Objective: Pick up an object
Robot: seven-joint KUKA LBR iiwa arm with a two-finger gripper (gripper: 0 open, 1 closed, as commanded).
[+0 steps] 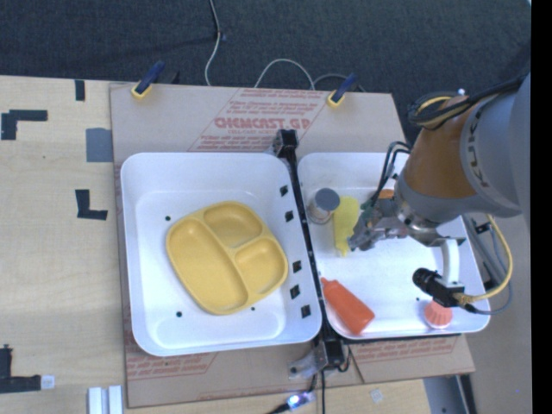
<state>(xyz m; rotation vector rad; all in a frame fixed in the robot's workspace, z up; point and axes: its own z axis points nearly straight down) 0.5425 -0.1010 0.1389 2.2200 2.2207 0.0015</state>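
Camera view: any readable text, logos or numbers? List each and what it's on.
"CHEMCAST GP": red print on the brown board behind the bins, read upside down; the last letters are uncertain.
Red lines above it on the same board: too small to read.
Faint red print on the board's front edge: too blurred to read.

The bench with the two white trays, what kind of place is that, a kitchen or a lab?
Most likely a robotics lab test bench, not a kitchen: a robot arm reaches over two white bins, clamps hold down the cardboard base, and cables trail across the dark carpet.

Bench [52,257] bears cardboard sheet [259,119]; two white bins [138,231].
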